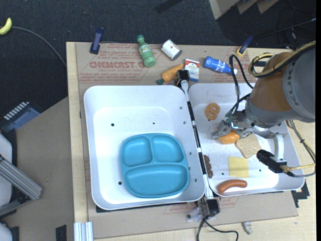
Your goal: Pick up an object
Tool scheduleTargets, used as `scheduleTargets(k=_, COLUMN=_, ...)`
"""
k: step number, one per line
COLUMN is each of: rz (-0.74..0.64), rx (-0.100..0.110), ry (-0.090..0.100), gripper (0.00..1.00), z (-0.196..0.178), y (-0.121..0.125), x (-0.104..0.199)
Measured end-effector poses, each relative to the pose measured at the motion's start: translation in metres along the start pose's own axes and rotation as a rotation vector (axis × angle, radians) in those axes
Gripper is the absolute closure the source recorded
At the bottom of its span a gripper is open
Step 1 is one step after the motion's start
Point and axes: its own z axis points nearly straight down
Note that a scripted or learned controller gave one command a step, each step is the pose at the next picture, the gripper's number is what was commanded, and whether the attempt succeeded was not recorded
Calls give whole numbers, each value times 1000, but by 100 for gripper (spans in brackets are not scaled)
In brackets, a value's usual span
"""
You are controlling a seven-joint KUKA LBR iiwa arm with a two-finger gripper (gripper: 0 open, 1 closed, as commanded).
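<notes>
The right bin (261, 185) holds a round brown cookie-like piece (212, 111), an orange piece (229, 138), a tan slice of toast (247, 145), a yellow cheese square (238, 166) and a sausage (231, 186). My gripper (226, 129) is low in this bin, right over the orange piece, with the arm's wrist above it. The fingertips sit at the orange piece's upper edge, and I cannot make out their spacing. A blue divided plate (154, 164) lies in the left bin (100, 109).
Beyond the bins on the cardboard lie a green bottle (146, 51), a white can (171, 49), a blue bottle (217, 65), a carrot (171, 73), a small carton (191, 69) and a blue marker (96, 40). Cables run along the right side.
</notes>
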Motion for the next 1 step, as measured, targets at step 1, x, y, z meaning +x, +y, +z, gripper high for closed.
scheduleTargets(k=1, rz=0, rx=-4, ry=-1, gripper=100, z=-97, y=10, x=49)
